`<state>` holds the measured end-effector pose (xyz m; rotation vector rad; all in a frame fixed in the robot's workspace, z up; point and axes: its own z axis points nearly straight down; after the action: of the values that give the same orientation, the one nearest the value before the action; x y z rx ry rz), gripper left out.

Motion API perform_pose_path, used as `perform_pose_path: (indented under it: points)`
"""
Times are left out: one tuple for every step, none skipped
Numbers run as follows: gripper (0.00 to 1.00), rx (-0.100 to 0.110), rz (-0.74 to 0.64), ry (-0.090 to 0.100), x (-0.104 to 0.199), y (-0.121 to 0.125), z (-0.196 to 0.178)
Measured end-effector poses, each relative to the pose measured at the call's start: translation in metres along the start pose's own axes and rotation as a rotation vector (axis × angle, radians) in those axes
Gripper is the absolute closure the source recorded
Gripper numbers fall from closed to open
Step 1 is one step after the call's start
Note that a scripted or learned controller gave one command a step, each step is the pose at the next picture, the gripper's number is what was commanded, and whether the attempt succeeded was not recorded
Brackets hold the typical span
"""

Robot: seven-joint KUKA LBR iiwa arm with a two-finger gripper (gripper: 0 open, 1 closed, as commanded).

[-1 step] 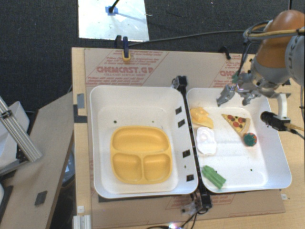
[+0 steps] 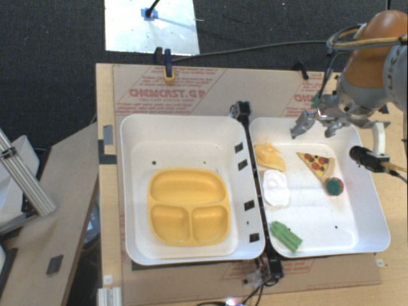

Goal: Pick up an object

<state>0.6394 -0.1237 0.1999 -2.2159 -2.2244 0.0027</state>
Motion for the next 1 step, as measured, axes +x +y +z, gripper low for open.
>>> perform_pose_path:
  points:
    - [0.0, 0.006, 0.0, 0.001, 0.0032, 0.0015, 0.0657]
